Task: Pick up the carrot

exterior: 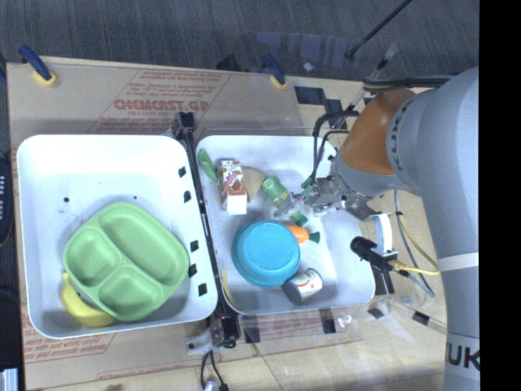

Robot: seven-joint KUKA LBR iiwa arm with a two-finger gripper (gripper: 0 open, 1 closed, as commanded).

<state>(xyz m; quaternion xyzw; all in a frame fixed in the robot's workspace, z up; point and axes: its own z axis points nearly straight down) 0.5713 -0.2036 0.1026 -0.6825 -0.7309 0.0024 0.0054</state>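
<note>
A: Which step is the arm working on?

B: By my reading it is closing in for the grab. The gripper (313, 198) is hanging low in the right bin (346, 287), just at one o'clock from the carrot (298, 234). I cannot tell how wide the claw is standing; nothing is showing between its tips.

A: And the carrot itself?

B: It is lying on the bin floor, a small smooth orange stub with a green end, touching the blue bowl (266, 253) at the bowl's two o'clock edge.

A: So what is the next move asking for?

B: Probably a short shift toward seven o'clock and a drop straight over the stub, staying clear of the bowl's rim, since that rim is crowding one side.

A: What else is lying about?

B: A printed carton (231, 185) at the bowl's eleven o'clock, a green lump (273, 189) at twelve, a small can (304, 284) at five. In the left bin (37, 218) a matt green divided plate (126, 257) is sitting over something yellow (81, 310).
</note>
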